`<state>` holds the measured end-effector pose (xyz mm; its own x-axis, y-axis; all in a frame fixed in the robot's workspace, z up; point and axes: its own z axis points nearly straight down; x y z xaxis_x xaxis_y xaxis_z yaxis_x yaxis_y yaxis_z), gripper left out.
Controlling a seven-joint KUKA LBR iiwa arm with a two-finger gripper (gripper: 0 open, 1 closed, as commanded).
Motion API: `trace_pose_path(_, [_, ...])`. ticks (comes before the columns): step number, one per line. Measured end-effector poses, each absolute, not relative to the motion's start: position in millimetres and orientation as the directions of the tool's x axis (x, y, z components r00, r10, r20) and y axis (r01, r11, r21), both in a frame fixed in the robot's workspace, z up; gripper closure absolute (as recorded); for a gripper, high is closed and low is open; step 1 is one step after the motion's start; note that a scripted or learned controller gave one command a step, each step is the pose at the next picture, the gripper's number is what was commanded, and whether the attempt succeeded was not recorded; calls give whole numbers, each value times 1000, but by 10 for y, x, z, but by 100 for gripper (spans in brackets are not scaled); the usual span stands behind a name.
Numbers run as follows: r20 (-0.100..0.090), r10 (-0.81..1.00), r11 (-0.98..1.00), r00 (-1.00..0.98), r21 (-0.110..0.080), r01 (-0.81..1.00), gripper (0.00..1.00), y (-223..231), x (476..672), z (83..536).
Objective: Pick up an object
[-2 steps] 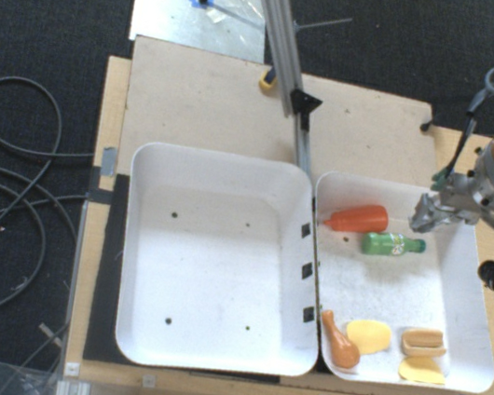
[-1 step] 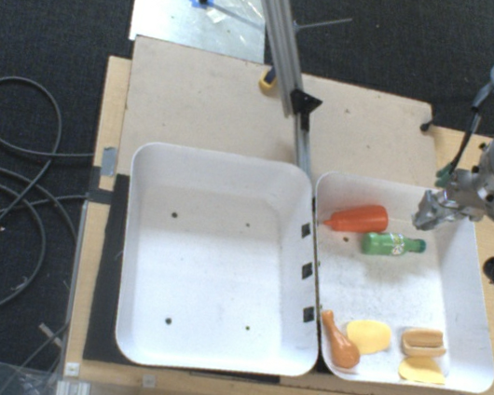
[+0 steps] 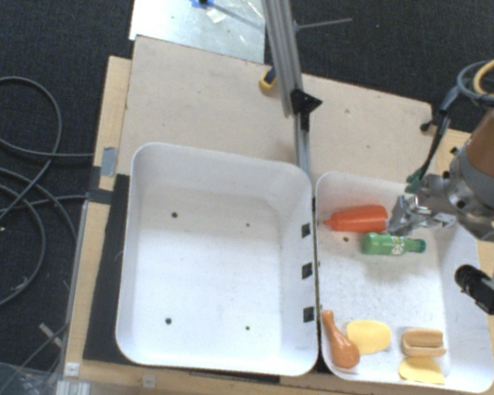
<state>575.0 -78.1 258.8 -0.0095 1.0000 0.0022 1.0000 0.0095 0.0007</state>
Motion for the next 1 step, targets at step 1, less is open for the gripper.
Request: trace_pose_path(1, [2, 1000, 10, -10, 1, 1000, 100, -324, 5567, 2629])
